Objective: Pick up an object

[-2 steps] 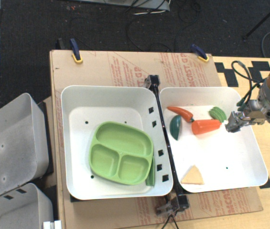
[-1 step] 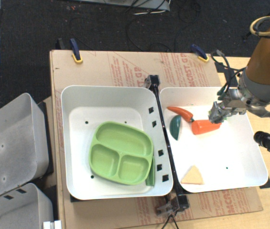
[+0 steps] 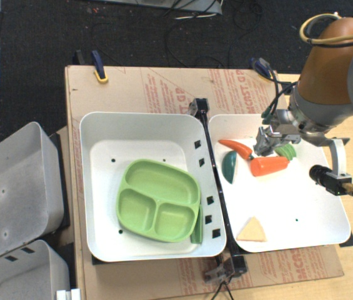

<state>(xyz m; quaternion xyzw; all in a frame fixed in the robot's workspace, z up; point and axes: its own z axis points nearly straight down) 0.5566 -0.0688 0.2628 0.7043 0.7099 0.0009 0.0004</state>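
In the right bin (image 3: 326, 220) lie an orange carrot (image 3: 268, 165), a red-orange chili pepper (image 3: 235, 147), a dark green oval piece (image 3: 228, 166), a light green piece (image 3: 286, 150) and a tan wedge (image 3: 252, 230). My gripper (image 3: 265, 141) hangs low over the bin's far side, just above the carrot's left end and beside the chili's right end. The light green piece sits right beside it, partly hidden by the wrist. Nothing visibly sits between the fingers.
The left bin (image 3: 95, 167) holds a green compartment tray (image 3: 159, 200). A black divider with a clamp (image 3: 201, 108) runs between the bins. Spare white bins (image 3: 10, 192) stand at the far left. A black fitting (image 3: 326, 176) on the arm juts over the right bin's right side.
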